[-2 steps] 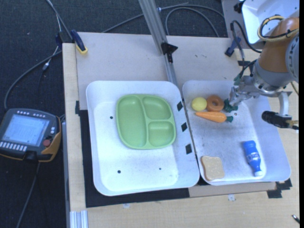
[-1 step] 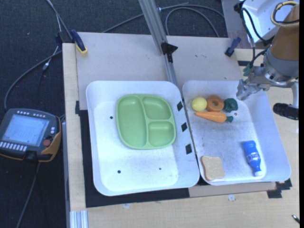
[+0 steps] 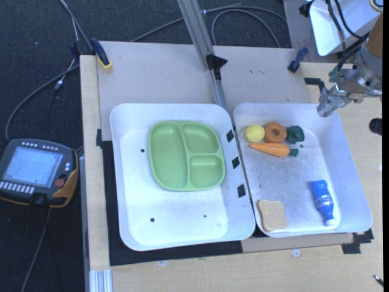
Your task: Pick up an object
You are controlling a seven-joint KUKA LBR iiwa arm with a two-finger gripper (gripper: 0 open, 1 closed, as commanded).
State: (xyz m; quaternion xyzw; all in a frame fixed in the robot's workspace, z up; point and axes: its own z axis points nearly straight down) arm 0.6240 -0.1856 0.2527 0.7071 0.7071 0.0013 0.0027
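Note:
The right bin (image 3: pixel 351 181) holds a yellow lemon (image 3: pixel 254 133), a brown doughnut (image 3: pixel 275 132), a dark green piece (image 3: pixel 296 134), an orange carrot (image 3: pixel 271 149), a blue bottle (image 3: pixel 322 201) and a slice of toast (image 3: pixel 271 215). My gripper (image 3: pixel 326 105) hangs over the bin's far right corner, above and to the right of the green piece, with nothing visibly held.
The left bin (image 3: pixel 130 224) carries a green divided plate (image 3: pixel 186 156). A metal pole (image 3: pixel 200 29) slants down to the seam between the bins. A teach pendant (image 3: pixel 36 172) lies on the floor at left. Blue clamps (image 3: pixel 100 53) grip the bench's far corners.

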